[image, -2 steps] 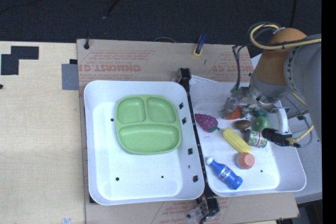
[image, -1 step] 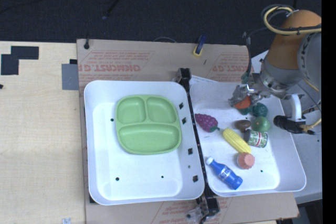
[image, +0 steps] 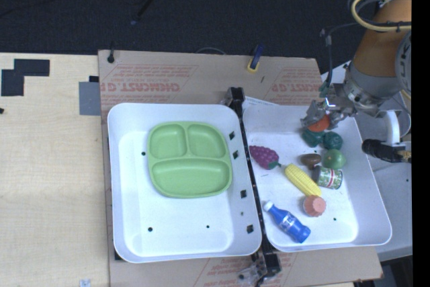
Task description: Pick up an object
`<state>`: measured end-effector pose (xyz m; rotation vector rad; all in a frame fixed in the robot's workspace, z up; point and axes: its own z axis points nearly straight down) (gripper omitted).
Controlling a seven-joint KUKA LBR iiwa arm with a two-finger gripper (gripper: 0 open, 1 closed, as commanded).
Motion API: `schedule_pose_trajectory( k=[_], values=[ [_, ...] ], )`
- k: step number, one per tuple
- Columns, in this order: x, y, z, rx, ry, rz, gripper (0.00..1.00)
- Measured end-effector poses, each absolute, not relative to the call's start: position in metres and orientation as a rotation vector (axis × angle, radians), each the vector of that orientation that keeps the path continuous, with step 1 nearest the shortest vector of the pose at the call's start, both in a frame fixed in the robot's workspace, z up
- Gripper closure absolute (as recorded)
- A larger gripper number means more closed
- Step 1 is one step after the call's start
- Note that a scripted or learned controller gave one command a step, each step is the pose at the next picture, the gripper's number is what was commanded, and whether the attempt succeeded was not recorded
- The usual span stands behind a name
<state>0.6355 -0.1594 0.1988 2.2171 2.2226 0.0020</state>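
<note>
Your gripper (image: 324, 115) sits low over the far right part of the right bin (image: 376, 225), with the grey arm (image: 376, 70) and its orange band (image: 393, 13) reaching in from the right. You cannot tell from this view whether it is spread or pressed together, since it blurs into the clutter below it. Just under it you see a small orange-red object (image: 318, 124), touching or nearly touching the tool (which of the two is unclear), and beside that a dark teal object (image: 313, 137).

Nearer in the same bin lie a green ball (image: 334, 159), a brown piece (image: 310, 160), a small can (image: 330, 177), and a yellow corn cob (image: 303, 181) with its long axis running from far left to near right. A purple grape bunch (image: 264, 156) lies near the bin's left wall, and a blue bottle (image: 287, 221) points its white cap far left.

The left bin (image: 127, 225) holds a green divided plate (image: 189, 159).
</note>
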Motion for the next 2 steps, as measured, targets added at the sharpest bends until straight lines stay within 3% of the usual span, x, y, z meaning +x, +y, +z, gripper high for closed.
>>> schedule_pose_trajectory(
  k=[1, 2],
  values=[
    [0.635, -0.162, 0.230, 2.218, 2.223, 0.001, 1.00],
    [0.641, -0.112, 0.218, 2.220, 2.229, -0.001, 1.00]
  ],
)
